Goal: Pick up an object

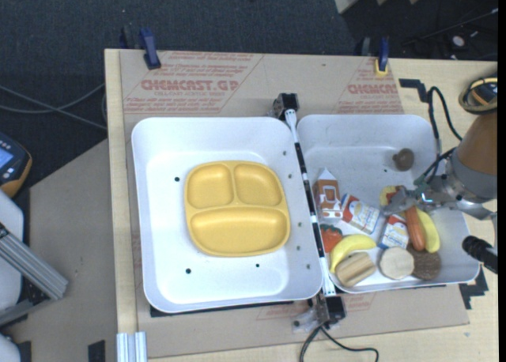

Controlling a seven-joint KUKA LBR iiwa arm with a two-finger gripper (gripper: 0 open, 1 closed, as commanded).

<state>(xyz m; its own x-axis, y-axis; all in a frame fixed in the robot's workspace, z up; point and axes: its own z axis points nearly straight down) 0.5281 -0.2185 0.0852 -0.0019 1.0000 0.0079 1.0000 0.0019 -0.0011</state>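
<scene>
Toys (378,243) lying heaped in right bin (356,139), carrot (413,226) and banana (428,230) sitting just below pincer (407,198); pincer hovering low, grip impossible to tell.

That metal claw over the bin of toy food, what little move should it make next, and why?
Probably a short drop straight down. The tool hangs in the right bin just above the pile, with an orange carrot and a yellow banana right below it and nothing seen between its tips. The yellow plate in the left bin carries no food yet.
</scene>
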